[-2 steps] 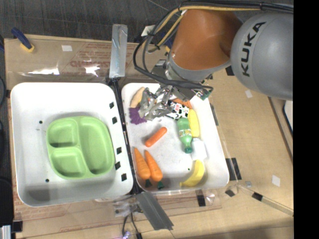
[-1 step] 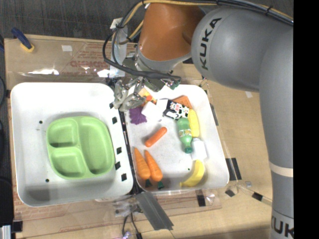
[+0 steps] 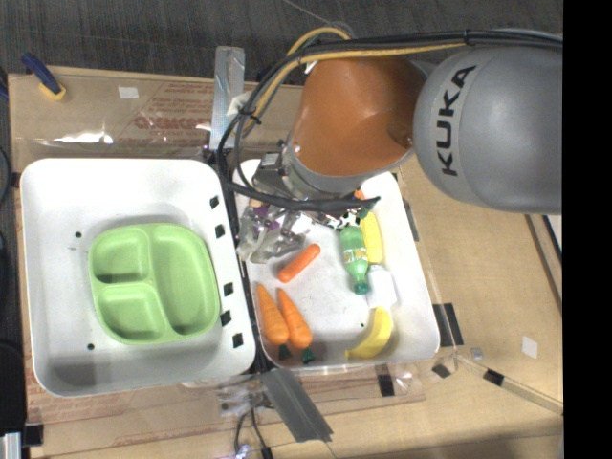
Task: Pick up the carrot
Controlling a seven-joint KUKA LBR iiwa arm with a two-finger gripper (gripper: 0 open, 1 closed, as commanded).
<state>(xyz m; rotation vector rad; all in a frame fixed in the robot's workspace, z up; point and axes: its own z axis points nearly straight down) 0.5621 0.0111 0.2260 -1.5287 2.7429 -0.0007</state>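
Note:
Three orange carrots lie in the right bin (image 3: 421, 295). A small one (image 3: 299, 262) rests slantwise near the bin's middle. Two larger ones lie side by side at the front left, one (image 3: 272, 316) against the left wall and one (image 3: 295, 322) just right of it, green tops toward the front. My gripper (image 3: 269, 234) hangs under the orange wrist band in the bin's back left part, just left of and above the small carrot. No carrot shows in its grasp.
A green bottle (image 3: 355, 256) and a yellow fruit (image 3: 372, 236) lie right of the small carrot; a banana (image 3: 375, 336) sits at the front right. The left bin (image 3: 48, 208) holds a green divided plate (image 3: 153, 280). The arm's bulk covers the right bin's back part.

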